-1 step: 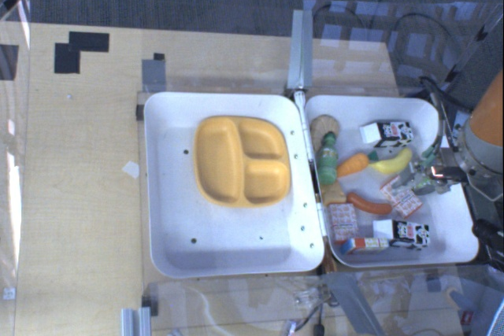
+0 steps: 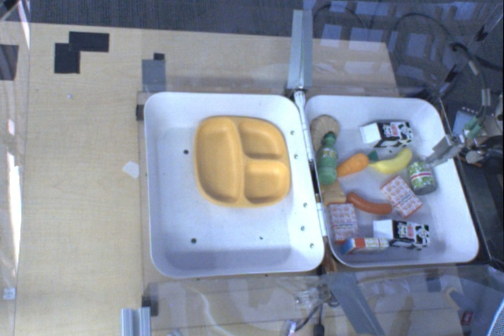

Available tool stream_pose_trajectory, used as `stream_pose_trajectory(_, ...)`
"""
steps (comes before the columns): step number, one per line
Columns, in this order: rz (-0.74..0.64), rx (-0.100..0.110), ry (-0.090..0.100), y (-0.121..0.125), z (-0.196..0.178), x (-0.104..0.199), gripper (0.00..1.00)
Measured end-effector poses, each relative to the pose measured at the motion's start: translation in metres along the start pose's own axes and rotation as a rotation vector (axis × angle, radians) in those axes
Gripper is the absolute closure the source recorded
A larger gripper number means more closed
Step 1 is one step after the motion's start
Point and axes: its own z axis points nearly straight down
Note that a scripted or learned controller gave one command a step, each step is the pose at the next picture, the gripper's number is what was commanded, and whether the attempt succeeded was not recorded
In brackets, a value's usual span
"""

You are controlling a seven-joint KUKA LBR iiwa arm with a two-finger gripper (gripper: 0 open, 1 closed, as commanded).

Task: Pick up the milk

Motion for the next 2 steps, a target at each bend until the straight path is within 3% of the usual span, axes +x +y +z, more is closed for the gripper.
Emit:
stream_pose_trajectory(1, 0.01, 0.003, 0.001, 0.064, 0.086, -0.026, 0.0)
stream_pose_trajectory(2, 0.016, 0.002, 0.0, 0.115, 0.166, -0.033, 0.0)
